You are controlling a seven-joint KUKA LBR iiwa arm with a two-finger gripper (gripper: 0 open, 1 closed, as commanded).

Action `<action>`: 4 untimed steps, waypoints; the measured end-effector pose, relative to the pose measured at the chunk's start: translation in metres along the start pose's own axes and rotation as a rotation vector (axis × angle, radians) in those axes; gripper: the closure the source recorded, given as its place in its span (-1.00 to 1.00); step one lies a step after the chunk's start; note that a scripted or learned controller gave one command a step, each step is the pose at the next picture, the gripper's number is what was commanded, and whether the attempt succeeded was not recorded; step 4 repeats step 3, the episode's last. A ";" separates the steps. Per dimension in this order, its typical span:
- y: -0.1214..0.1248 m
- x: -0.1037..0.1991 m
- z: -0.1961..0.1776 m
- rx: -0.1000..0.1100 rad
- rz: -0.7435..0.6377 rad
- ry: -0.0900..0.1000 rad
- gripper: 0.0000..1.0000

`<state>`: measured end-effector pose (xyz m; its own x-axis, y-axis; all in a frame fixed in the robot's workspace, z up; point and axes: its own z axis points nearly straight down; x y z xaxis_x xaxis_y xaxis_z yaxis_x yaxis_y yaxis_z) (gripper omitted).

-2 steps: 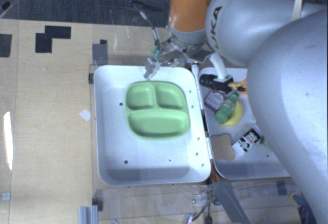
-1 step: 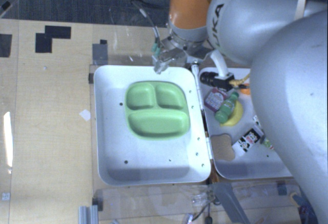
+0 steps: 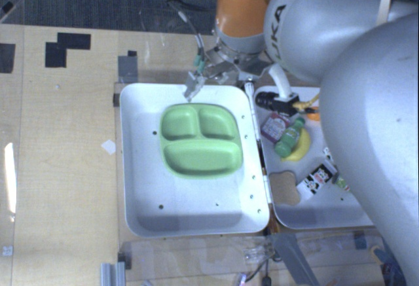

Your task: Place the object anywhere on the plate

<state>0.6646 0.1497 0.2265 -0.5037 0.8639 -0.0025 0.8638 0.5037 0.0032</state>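
A green plate [image 3: 200, 141] with three compartments lies in the left white bin [image 3: 141, 206], slightly back of its middle. My gripper [image 3: 194, 84] hangs over the bin's back edge, just behind the plate's back left corner. Small grey and greenish parts show at its tip, and I cannot make out any object in it. In the right bin [image 3: 321, 216], a green bottle [image 3: 290, 137] rests on a yellow piece [image 3: 301, 148], with a purple packet [image 3: 273, 126] beside them.
Also in the right bin are a brown round piece [image 3: 285, 188] near the divider and a black and white item [image 3: 317, 178]. My large grey arm covers that bin's right side. Black markers [image 3: 65, 49] sit on the bench at the back left.
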 end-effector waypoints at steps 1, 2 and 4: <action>0.001 0.000 -0.009 -0.002 -0.006 -0.002 1.00; 0.002 0.001 -0.009 -0.002 -0.007 -0.002 -1.00; 0.008 0.017 0.108 -0.007 0.120 0.000 -1.00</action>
